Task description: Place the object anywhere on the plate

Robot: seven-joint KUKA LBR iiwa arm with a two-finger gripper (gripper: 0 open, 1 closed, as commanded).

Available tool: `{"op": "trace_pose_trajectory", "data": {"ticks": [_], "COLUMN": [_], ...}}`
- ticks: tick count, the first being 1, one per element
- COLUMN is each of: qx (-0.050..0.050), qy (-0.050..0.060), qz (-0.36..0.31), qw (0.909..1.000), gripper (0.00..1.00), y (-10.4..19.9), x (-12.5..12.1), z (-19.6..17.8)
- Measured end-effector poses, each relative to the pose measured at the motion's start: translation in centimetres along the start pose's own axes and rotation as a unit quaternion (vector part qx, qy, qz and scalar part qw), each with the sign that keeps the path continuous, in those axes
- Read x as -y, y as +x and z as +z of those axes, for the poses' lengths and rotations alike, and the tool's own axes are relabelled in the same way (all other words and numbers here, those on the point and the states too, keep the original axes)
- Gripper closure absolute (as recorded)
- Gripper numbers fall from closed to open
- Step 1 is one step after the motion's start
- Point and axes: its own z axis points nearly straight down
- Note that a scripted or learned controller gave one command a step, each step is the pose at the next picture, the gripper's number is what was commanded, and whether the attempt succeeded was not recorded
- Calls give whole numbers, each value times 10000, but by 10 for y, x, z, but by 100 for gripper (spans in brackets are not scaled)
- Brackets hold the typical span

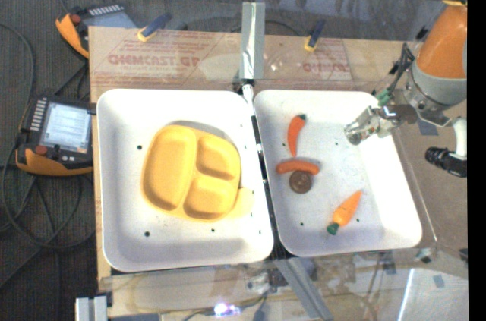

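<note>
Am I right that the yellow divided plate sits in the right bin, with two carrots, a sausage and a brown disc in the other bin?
Not quite. The camera view shows the yellow divided plate in the left bin, not the right. The two carrots, the sausage and the brown disc lie in the right bin, as you said.

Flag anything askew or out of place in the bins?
Nothing spilled or damaged. The yellow three-compartment plastic plate sits rotated in the left white bin, not square to its walls. Two orange toy carrots, an orange sausage-shaped piece and a brown disc lie scattered in the right white bin.
</note>
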Motion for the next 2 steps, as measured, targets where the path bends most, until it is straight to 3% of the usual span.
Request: {"op": "trace_pose_trajectory", "data": {"ticks": [1, 2], "qx": [-21, -20], "qy": [-11, 0], "qz": [-110, -33], "qw": [9999, 10000], "gripper": [100, 100], "y": [76, 135], "x": [0, -14], "z": [-53, -18]}}
